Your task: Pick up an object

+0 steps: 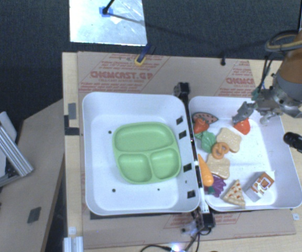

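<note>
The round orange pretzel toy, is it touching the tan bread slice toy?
Touching. The camera view shows the orange pretzel toy lying overlapped on the tan bread slice toy, no gap between them.

Robot lab bench, two white bins (93,156) on cardboard, arm (298,67), toy food, cables, dark backdrop

Grey arm (292,83), orange band, black cable loop.
</note>
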Action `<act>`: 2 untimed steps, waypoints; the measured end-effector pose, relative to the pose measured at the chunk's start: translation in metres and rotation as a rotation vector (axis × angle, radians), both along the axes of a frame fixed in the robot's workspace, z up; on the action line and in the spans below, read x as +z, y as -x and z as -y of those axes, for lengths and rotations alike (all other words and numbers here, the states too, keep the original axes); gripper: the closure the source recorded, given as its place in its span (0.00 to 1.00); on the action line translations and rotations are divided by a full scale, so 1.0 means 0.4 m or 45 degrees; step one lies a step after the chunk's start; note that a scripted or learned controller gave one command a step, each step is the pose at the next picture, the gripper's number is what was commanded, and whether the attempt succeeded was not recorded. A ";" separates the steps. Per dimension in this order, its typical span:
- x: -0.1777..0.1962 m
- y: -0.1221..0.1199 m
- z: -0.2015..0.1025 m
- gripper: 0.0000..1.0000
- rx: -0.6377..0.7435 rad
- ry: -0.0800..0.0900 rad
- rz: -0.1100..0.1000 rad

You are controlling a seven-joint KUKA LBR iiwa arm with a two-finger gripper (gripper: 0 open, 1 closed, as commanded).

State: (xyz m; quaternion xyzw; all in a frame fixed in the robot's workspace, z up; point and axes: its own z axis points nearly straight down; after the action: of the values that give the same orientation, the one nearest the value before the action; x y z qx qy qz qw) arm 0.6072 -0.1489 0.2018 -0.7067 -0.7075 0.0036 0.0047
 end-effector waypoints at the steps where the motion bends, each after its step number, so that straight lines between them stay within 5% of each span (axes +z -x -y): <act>1: 0.020 -0.007 -0.001 0.00 0.003 0.003 0.017; 2: -0.133 0.000 -0.009 0.00 0.001 0.001 0.013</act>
State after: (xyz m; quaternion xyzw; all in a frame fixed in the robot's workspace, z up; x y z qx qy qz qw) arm 0.6073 -0.1451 0.1486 -0.7065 -0.7077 0.0004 0.0008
